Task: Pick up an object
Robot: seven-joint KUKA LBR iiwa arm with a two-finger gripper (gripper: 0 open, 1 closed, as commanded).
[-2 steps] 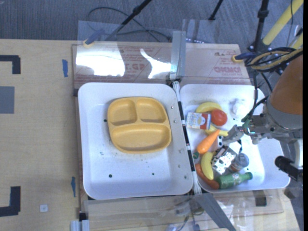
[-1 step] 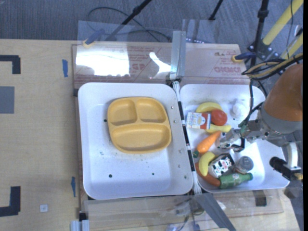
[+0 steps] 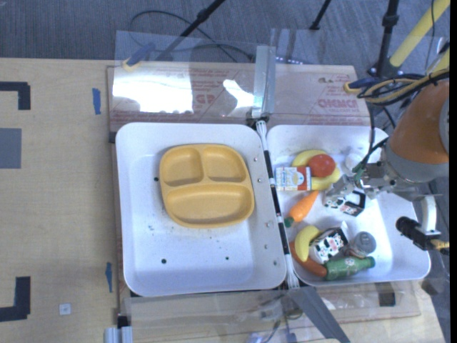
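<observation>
Toy food crowds the right bin [image 3: 410,263]: a tomato [image 3: 322,165] on a banana [image 3: 308,156], a milk carton [image 3: 293,179], a carrot [image 3: 303,206], a green bottle [image 3: 348,265], a can [image 3: 363,244]. The pincer [image 3: 348,195] is down among them, over a small black-and-white item [image 3: 345,204], grip impossible to tell. Nothing lifted; the pick remains. The yellow tray [image 3: 206,184] sits in the left bin [image 3: 136,220].
</observation>
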